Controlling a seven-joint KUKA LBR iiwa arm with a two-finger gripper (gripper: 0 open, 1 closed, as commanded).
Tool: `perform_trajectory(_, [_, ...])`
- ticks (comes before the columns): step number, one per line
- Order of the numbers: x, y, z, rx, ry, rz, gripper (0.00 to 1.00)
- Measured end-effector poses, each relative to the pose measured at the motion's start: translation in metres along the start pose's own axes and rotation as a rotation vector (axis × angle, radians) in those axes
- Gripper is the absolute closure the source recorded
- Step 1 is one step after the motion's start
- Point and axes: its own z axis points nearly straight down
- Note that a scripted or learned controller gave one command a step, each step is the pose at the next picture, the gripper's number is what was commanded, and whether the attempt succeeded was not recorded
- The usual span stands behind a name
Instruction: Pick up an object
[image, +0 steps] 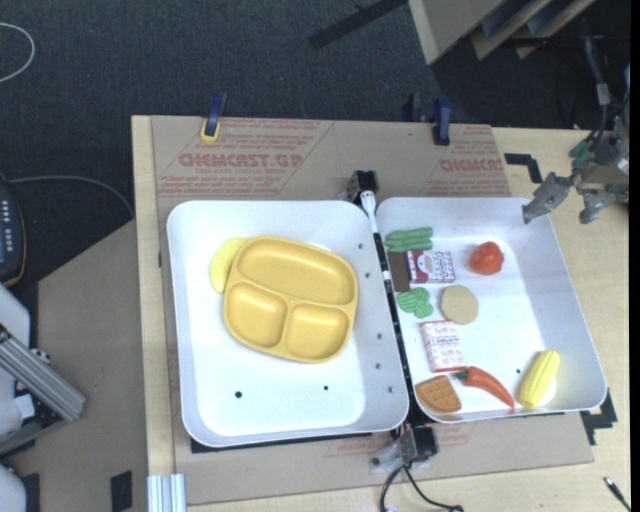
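Observation:
The right bin holds several toy foods: a green pea pod, a red tomato, a brown and red packet, a green leafy piece, a tan round cookie, a red and white packet, a red chili, a yellow corn cob and an orange waffle piece. My gripper hangs over the bin's far right corner, open, with nothing between its fingers. The tomato lies left of it and nearer to the camera.
The left bin holds a yellow divided plate with a yellow piece sticking out at its left. A black divider runs between the bins. Clamps sit on the far edge of the board.

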Motion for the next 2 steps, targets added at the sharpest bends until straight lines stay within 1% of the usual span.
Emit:
perform_trajectory(1, [0.001, 0.002, -0.009, -0.014, -0.004, -0.004, 0.00])
perform_trajectory(2, [0.000, 0.006, 0.055, -0.008, -0.002, -0.004, 0.00])
